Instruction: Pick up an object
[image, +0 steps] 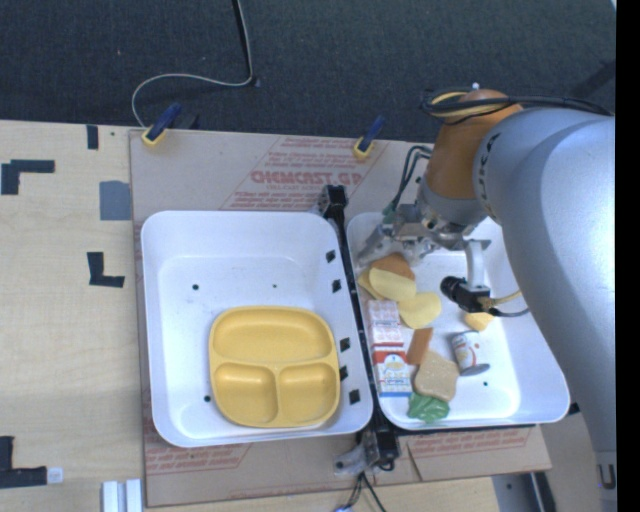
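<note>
Gripper (400, 240) down at the far end of the right bin (530, 395); can't tell its opening or whether it holds anything. Nearest target: yellow food piece (393, 283), just nearside of the tips, long axis running crosswise. Yellow tray (272, 362) sits well left, left bin.

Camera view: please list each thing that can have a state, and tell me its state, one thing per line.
Gripper: low at the far end of the right bin, fingers hard to make out.
Yellow tray: upright, lying flat in the left bin.
Small can: lying on its side in the right bin.
Bread slice: lying flat beside the green piece.
Red and white carton: lying flat.
</note>
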